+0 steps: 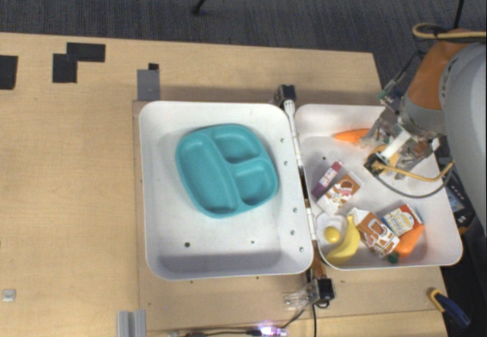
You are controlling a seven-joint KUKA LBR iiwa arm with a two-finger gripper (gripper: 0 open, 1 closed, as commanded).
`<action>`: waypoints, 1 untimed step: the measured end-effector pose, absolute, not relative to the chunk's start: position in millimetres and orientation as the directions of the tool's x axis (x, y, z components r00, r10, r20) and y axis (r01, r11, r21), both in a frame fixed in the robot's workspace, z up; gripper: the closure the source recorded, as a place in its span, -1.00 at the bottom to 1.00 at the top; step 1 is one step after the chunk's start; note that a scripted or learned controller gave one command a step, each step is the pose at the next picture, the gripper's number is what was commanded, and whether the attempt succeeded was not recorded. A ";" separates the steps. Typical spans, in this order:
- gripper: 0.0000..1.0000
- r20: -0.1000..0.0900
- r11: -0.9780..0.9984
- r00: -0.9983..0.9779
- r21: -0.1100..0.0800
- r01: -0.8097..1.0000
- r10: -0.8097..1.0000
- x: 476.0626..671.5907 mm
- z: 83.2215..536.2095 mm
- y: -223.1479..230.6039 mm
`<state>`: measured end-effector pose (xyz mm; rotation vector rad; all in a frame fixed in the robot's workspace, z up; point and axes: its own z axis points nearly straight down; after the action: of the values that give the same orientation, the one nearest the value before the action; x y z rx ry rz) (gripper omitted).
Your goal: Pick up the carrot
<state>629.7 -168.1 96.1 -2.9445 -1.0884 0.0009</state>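
The small orange tapered toy carrot (351,136) lies near the far edge of the right-hand shallow white bin (441,255), just beside the hand (389,147), whose state I cannot tell. It looks light, rigid and slippery plastic; grip across its thicker middle.

A bulky grey arm (466,92) is seen, ringed by an orange band (428,78) above the hand (389,147). Metallic parts and black-and-yellow cables (407,172) are clustered at the hand.
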 end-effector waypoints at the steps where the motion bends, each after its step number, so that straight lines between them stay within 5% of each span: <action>1: -1.00 -0.046 -0.870 0.869 -0.011 0.492 0.492 647.6 94.2 -136.4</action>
<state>647.6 -136.4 94.2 -3.0379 -0.8001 0.0739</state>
